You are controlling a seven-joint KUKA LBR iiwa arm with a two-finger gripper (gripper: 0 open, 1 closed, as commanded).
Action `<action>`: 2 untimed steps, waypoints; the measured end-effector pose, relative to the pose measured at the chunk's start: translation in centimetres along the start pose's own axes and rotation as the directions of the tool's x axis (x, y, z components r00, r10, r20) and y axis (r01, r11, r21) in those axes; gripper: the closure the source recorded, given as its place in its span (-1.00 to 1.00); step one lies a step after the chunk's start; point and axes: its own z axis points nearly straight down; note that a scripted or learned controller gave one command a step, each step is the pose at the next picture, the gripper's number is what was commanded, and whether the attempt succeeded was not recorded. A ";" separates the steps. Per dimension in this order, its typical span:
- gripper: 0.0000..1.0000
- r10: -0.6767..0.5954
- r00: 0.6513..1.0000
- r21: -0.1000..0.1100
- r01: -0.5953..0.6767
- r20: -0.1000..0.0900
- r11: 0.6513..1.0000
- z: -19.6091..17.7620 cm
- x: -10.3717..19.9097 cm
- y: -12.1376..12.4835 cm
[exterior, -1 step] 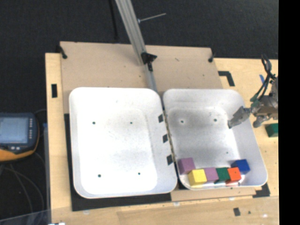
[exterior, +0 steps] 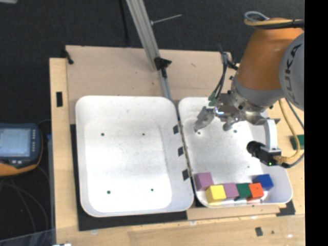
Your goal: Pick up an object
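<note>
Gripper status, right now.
Gripper: open, fingers spread, holding nothing, above the right bin, away from the blocks at its near edge.

Two shallow white bins are sitting side by side on a wooden bench (exterior: pixel 128 65), the left bin (exterior: pixel 128 152) beside the right bin (exterior: pixel 225 152). A slanted metal rail (exterior: pixel 146 35) is running down from the top toward the gap between them. At the left edge, a handheld device with a small screen (exterior: pixel 18 145) is lying on the dark floor.
</note>
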 end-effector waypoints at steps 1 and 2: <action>-1.00 0.014 1.000 -0.006 -0.014 0.004 1.000 -6.1 -4.8 -5.7; -1.00 0.011 1.000 -0.006 -0.011 0.005 1.000 -10.3 -7.0 -3.9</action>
